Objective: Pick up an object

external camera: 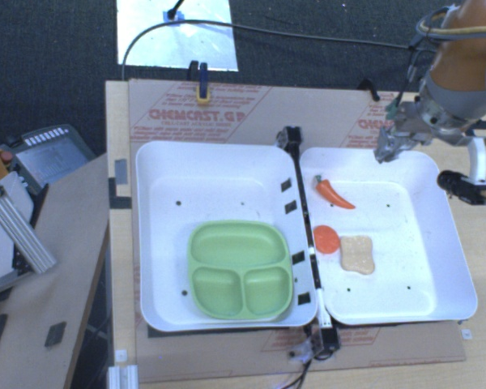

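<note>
- The end effector [387, 151] hangs over the far rim of the right bin [437, 298], up toward the back corner. From here I honestly can't tell how far it's open, and nothing seems to be caught in it.
- Likeliest target looks like the carrot [334, 194]: it lies on the right bin's floor, in the back part on the side nearest the left bin [158, 217], well clear of the end effector.
- The carrot's long axis runs diagonally. The leafy end points back toward the divider between the bins, and the tip points out toward the middle of the right bin.
- What could go wrong: it's thin and tapered, so a close along its length instead of across it would probably squirt it out sideways.
- Coming straight down from its current spot, the arm could clip the right bin's rim.
- The red disc [326, 239] and the toast slice [358, 254] sit touching each other, nearer the front of the right bin than the carrot. Going for one would likely shove the other.
- The green divided plate [239, 267] sits in the left bin, out of the way.
</note>
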Robot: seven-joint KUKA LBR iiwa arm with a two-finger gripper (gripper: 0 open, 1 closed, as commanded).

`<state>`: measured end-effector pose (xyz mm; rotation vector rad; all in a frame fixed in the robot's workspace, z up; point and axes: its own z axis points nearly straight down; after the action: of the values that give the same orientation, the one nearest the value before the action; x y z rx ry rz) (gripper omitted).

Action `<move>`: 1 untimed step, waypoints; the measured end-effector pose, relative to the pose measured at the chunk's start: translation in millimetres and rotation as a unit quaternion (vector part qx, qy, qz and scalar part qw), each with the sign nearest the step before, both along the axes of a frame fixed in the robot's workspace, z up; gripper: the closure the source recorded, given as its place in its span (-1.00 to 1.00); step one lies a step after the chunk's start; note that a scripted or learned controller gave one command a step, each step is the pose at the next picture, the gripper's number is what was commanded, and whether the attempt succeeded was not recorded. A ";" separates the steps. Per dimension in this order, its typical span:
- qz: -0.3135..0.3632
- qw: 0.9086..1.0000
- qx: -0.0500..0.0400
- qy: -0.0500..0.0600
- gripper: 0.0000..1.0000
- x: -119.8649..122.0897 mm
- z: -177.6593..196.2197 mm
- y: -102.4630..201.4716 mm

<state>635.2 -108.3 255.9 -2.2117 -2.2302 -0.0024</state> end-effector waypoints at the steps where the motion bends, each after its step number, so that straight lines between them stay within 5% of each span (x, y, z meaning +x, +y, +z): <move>1: -0.001 1.000 0.000 0.001 1.00 -30.7 -14.1 45.6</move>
<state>604.5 -62.7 241.8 -2.2123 -2.2281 0.0008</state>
